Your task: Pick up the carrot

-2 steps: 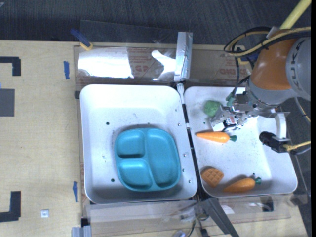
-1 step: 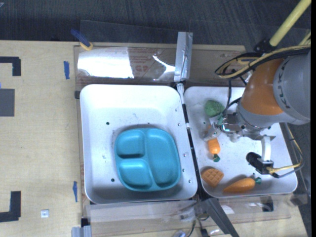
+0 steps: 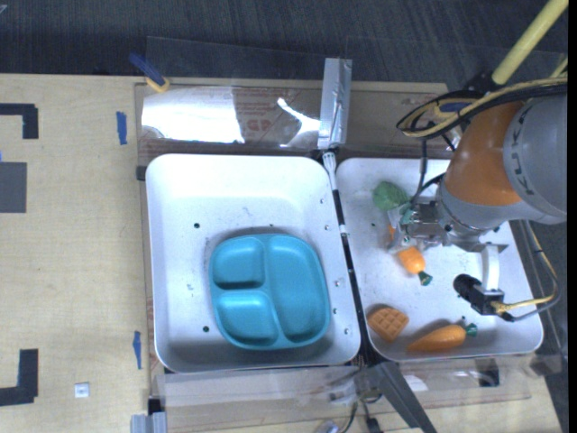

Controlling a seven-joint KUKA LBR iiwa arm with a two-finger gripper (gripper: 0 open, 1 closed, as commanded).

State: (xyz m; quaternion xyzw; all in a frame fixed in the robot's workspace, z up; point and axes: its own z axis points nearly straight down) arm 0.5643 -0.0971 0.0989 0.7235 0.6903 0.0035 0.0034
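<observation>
From where I stand at the bench, the arm (image 3: 505, 165) is the largest item: smooth grey casing with a glossy orange band, reaching over the right bin (image 3: 527, 332). The gripper (image 3: 420, 226) hangs low over that bin's upper middle. I cannot tell whether it is released or clenched, and I see nothing held in it.

The left bin (image 3: 171, 197) and the right bin are shallow white trays of rigid plastic with rounded corners and a matt finish. The left bin carries a teal divided plate (image 3: 269, 289), smooth and hard, with three compartments.

The carrot (image 3: 437, 337) lies flat near the front wall of the right bin, well apart from the gripper. Its green top points right and its narrow end points left, towards a waffle-patterned biscuit (image 3: 388, 322).

- Handling: it is probably a moulded toy, so light and stiff with little give.
- Surface: the skin looks smooth and may slip. The taper tends to squeeze the piece out towards its thin end.
- Hold point: take it across the thick middle of the body, with the closing direction square to its long axis. Avoid the tip and the leafy cap.

Smaller items share the right bin:

- A soft-looking green leafy piece (image 3: 389, 194) sits near the back.
- A short orange piece (image 3: 411, 260) lies just below the gripper.
</observation>
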